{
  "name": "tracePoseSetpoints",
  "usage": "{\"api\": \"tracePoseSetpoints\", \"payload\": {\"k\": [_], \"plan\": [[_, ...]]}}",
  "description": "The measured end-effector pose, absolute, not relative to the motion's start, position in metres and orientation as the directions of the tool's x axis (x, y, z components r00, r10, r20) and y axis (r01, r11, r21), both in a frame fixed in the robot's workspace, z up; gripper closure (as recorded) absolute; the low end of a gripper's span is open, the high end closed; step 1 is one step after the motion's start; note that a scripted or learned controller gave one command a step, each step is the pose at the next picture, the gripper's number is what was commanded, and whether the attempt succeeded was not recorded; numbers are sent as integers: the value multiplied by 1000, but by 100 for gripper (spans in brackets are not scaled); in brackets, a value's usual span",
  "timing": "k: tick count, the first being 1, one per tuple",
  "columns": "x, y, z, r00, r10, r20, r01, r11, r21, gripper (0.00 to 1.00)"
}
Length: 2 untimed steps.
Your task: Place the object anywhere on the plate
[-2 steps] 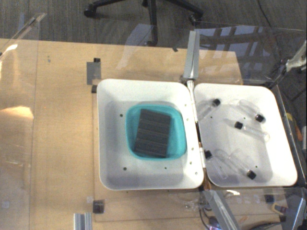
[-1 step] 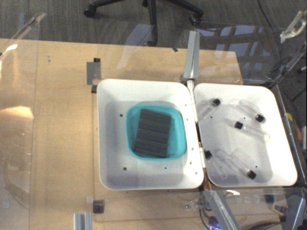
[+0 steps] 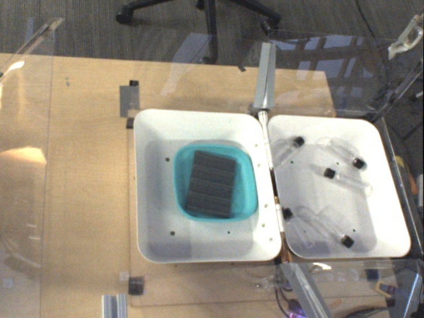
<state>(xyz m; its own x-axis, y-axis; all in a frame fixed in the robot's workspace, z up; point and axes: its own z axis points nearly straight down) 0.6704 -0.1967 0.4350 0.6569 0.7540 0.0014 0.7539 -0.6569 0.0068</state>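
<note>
A teal square plate (image 3: 180, 177) sits in the middle of the left white bin (image 3: 151, 197). A dark grey ribbed block (image 3: 212, 183) lies flat on the plate, slightly turned, well inside its rim. Nothing is touching the block.
The right white bin (image 3: 387, 197) holds several clear plastic pieces with small black caps (image 3: 329, 173). A grey metal bar (image 3: 265, 78) runs back from the gap between the bins. The wooden bench (image 3: 66, 177) stretches off to the left, and a chair base (image 3: 205, 5) stands on the floor behind it.
</note>
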Motion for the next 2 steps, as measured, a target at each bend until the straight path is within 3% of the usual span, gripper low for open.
{"api": "tracePoseSetpoints", "payload": {"k": [1, 2], "plan": [[653, -196, 436, 724, 690, 3, 690, -724, 5, 0], [653, -198, 436, 799, 601, 4, 601, -799, 6, 0]]}}
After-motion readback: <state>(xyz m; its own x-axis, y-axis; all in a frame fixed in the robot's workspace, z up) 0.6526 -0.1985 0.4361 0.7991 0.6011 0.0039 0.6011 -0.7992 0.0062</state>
